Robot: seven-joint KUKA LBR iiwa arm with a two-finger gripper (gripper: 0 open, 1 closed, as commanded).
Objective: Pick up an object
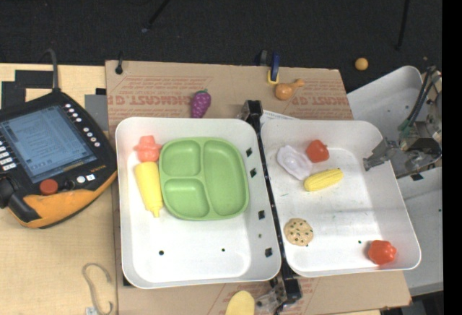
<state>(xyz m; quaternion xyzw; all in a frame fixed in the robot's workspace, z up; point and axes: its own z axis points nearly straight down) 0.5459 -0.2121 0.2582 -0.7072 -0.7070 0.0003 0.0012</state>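
Camera view, looking down at a slant on a surface (65, 263) that is carrying two white bins side by side. The left bin (188, 263) is holding a green divided plate (203, 178), with a yellow bottle-shaped toy (149, 187) lying just beside the plate's left edge and a pink toy (147, 149) sitting at its upper end. The right bin (339, 252) is holding a red toy (317, 151), a pale translucent piece (293, 161), a yellow corn cob (323, 179), a cookie (298, 232) and a second red toy (382, 252) near the lower right corner. The gripper (382, 156) is hanging at the right bin's right rim, apart from every object; whether its fingers are apart or together cannot be told. A tablet pendant (47, 154) is lying at the left.
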